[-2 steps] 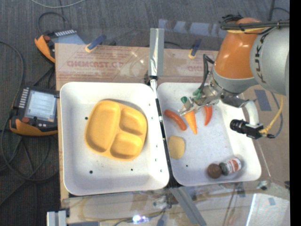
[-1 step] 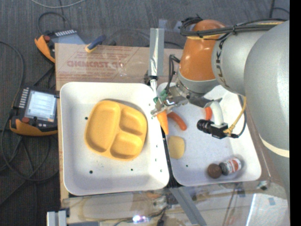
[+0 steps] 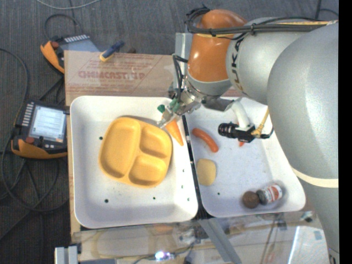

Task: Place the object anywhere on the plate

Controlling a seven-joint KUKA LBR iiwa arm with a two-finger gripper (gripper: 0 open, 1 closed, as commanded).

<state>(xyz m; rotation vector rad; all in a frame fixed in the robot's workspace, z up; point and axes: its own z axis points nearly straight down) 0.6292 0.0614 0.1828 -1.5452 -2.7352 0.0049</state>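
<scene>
A small labelled bottle [image 3: 264, 196] (print unreadable) lies low in the right bin [image 3: 286, 164]; the hand [image 3: 171, 110] pinches a carrot [image 3: 175, 131] beside the yellow sectioned plate [image 3: 136, 150].

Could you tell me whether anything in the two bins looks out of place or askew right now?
Yes: the carrot sits at the gripper, beside the yellow plate's right edge rather than on it. In the right bin, a small bottle lies tipped on its side.

A yellow divided plate [image 3: 136, 150] lies in the white left bin [image 3: 88, 202], an orange carrot [image 3: 175, 131] by its edge, while the white right bin [image 3: 286, 194] shows a reddish sausage [image 3: 205, 139] and a tan disc [image 3: 206, 171].
</scene>
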